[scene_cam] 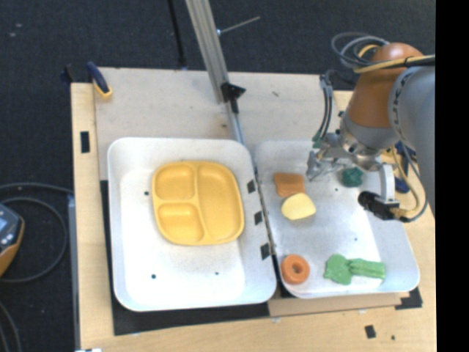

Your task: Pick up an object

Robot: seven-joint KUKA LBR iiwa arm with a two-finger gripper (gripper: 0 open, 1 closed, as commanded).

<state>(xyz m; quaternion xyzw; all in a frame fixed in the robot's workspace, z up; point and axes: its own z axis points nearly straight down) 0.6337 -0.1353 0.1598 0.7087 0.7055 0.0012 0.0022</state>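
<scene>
The right bin (381, 240) holds a brown block (289, 183), a pale yellow rounded piece (298, 207), an orange ring (295, 268) and a green toy (354, 268). A small teal object (353, 176) lies partly under the wrist. My gripper (316, 167) hangs over the bin's far side, just right of the brown block and left of the teal object. Nothing shows in its grasp. The orange-banded wrist (374, 101) rises behind it.
The left bin (132, 270) holds a yellow compartment plate (198, 202). A slanted metal pole (209, 42) stands behind the bins, its foot near their shared edge. Black cables (381, 204) loop from the arm over the right bin's right side.
</scene>
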